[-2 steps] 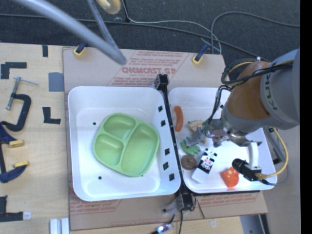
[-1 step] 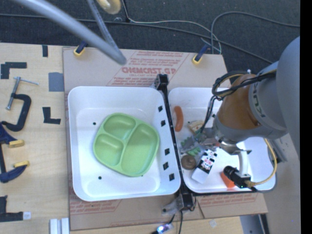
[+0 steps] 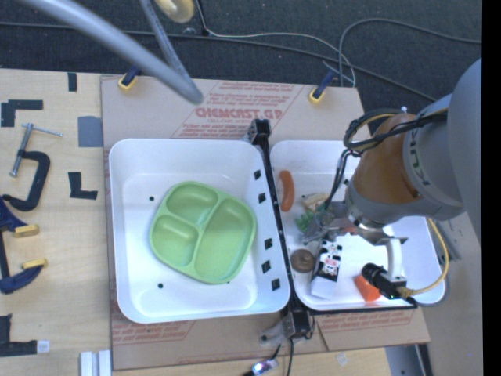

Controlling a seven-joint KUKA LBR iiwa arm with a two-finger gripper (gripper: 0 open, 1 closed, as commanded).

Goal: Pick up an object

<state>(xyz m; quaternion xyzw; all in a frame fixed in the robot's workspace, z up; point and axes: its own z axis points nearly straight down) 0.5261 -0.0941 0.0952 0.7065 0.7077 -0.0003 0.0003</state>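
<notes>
While the arm [image 3: 407, 171] hangs over the right bin [image 3: 434, 241], its gripper [image 3: 333, 245] sits low among small items near a brown round piece [image 3: 302, 260]; whether it grips cannot be told. Reaching seems underway; lifting comes next.

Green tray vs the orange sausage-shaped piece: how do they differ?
The green tray is broad, flat and split into compartments; the orange sausage-shaped piece is small, narrow and plain. The tray lies alone mid-floor in the left bin; the orange piece lies in the right bin by the divider. Both sit apart from the arm.
</notes>
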